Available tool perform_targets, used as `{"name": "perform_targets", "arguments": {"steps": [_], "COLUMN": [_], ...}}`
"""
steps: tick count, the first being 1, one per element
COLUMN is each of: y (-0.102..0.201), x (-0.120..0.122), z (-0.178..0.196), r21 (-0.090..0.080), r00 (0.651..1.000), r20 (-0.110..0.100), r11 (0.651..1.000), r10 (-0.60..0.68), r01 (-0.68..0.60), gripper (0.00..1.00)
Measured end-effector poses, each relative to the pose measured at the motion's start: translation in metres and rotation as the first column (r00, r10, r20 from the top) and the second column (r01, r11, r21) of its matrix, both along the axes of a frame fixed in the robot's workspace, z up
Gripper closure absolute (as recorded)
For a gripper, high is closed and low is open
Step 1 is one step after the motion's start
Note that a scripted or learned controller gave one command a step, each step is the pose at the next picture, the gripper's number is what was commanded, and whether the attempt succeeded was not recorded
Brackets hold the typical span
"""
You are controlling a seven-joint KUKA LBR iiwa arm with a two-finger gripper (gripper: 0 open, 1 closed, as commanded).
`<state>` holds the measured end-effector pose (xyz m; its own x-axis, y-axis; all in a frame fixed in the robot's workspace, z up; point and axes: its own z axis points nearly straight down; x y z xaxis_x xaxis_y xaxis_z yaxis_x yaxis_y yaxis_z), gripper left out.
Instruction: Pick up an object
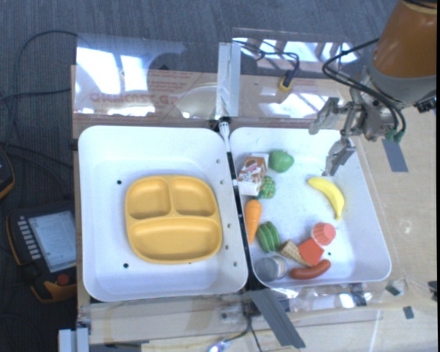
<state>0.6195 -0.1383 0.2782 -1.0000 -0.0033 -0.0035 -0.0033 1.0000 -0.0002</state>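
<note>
My arm: reaching in from the upper right, my two-finger metal gripper (336, 139) over the right white plastic bin (372, 218), jaws apart, clamped on nothing. Curved yellow toy banana (329, 193), one: lying just below my fingertips, untouched. Yellow compartment tray (174, 218), one: in the left white bin (103, 160).

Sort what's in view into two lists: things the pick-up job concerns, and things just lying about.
Job:
- end effector, above the right bin
- banana, nearest to it
- green pepper
- carrot
- red sausage
- metal can

Lying about:
- yellow divided tray in the left bin
- handheld pendant left of the bench
</note>
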Motion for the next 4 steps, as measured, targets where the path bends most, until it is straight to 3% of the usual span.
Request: {"name": "perform_targets", "arguments": {"steps": [1, 2, 3, 4], "y": [-0.051, -0.087, -0.087, -0.085], "x": [-0.088, -0.053, -0.051, -0.084], "z": [-0.089, -0.187, -0.176, -0.185], "r21": [-0.003, -0.012, -0.018, -0.003], "r00": [0.983, 0.982, 0.982, 0.985], "r20": [-0.004, 0.009, 0.009, 0.021], "r11": [0.983, 0.982, 0.981, 0.985], "r10": [0.181, 0.190, 0.191, -0.171], "r01": [-0.181, -0.190, -0.191, 0.171], "gripper": [0.00, 0.00, 1.00, 1.00]}}
